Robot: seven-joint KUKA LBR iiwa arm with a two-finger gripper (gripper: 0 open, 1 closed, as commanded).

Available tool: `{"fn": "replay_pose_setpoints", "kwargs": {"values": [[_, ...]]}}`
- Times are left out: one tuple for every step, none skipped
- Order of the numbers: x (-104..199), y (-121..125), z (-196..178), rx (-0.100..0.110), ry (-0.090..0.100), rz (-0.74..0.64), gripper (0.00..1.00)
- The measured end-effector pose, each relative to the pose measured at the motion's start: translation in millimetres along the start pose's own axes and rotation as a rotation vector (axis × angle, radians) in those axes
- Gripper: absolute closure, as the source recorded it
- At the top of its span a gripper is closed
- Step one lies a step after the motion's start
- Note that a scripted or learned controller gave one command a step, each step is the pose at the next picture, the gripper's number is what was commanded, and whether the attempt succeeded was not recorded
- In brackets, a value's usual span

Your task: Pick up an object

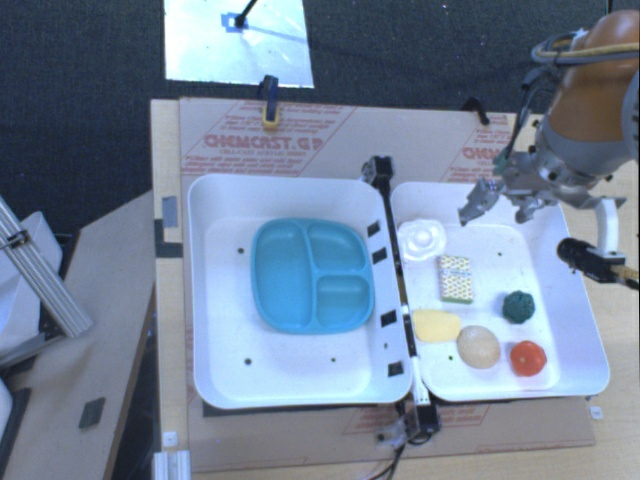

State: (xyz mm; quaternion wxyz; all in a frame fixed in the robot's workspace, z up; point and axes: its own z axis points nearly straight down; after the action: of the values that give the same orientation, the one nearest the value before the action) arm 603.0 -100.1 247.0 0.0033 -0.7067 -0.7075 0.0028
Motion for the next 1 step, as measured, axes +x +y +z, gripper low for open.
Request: {"fn": "replay_pose_setpoints", "kwargs": {"values": [[0.1,2.0,-5.5,-0.01,-0.001,-0.002,0.0]]}}
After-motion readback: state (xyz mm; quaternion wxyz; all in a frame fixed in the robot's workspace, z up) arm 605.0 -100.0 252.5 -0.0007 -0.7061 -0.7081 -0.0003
